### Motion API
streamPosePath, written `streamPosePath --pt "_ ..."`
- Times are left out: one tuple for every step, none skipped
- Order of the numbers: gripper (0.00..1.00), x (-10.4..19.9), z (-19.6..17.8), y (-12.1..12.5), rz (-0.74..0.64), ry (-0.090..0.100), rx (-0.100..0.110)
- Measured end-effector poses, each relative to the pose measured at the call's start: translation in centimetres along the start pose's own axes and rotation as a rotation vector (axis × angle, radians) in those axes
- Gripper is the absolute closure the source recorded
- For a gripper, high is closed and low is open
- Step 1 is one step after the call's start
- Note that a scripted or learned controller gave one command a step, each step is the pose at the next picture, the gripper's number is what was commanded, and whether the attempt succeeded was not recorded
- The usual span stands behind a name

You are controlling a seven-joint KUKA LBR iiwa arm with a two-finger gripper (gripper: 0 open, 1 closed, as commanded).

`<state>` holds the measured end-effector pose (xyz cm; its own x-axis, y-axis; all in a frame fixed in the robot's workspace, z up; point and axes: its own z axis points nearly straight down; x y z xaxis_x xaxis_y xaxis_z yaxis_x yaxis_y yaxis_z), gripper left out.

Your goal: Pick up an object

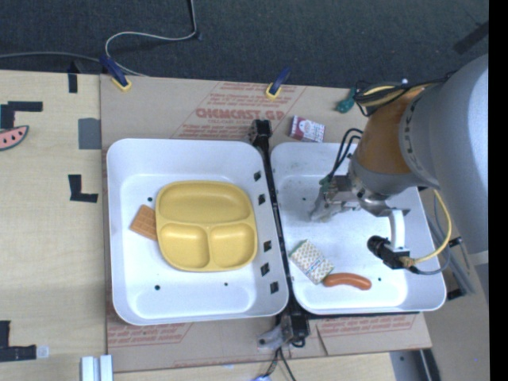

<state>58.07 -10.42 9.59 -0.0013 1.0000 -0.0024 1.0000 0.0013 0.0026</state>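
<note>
My gripper [324, 206] reaches down into the right bin [302, 159], near its middle left, with its tips close to the bin floor. A small patterned white packet [311, 261] lies toward the front of that bin, below the gripper. Beside the packet, to its right, lies an orange-red sausage-shaped item [348, 281]. In the left bin [127, 213] sits a yellow divided plate [207, 225], with a brown cracker-like piece [144, 223] tucked against its left edge.
A small red and white packet [305, 128] lies on the cardboard behind the right bin. Black clips [261, 130] run along the seam between the bins. The arm's body and yellow cable [432, 248] cover the right bin's right side.
</note>
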Motion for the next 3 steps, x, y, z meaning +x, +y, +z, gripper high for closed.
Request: streamPosePath --pt "0.0 0.0 0.0 0.0 0.0 0.0 0.0" --pt "0.0 0.8 1.0 1.4 0.001 0.002 0.002" --pt "1.0 0.7 0.0 1.5 0.0 -0.001 0.0"
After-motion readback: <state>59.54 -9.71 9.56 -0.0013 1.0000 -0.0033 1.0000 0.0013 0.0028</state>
